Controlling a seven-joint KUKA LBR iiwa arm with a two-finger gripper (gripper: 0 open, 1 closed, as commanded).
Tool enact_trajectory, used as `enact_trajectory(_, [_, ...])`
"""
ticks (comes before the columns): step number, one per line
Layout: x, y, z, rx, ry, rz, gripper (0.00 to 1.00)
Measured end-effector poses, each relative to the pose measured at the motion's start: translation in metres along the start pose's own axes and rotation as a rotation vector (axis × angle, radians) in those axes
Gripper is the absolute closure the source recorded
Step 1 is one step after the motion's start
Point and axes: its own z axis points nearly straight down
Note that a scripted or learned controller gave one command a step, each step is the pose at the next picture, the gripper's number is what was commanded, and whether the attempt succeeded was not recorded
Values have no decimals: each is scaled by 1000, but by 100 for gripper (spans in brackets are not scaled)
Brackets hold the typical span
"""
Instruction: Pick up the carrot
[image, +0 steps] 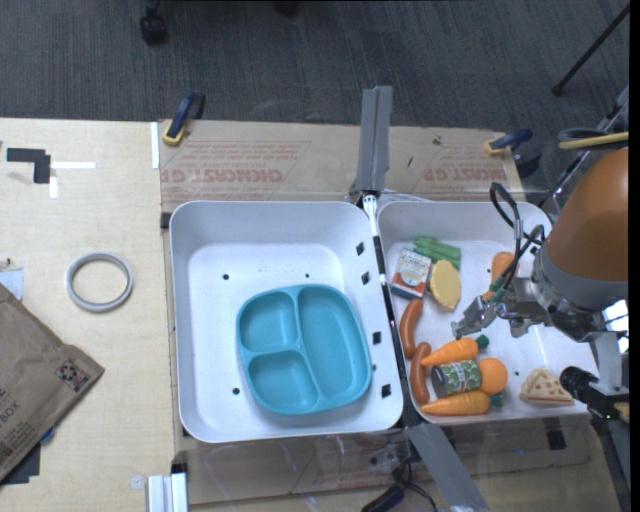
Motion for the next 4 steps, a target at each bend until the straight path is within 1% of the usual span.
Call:
enact_trajectory(1, [2, -3, 103, -3, 0, 176, 0])
enact_trajectory(2, [1, -3, 97, 1, 0, 182, 100])
enact_trajectory(3, [0, -3, 97, 1, 0, 182, 0])
enact_trajectory(4, [0, -3, 92, 6, 0, 187, 100])
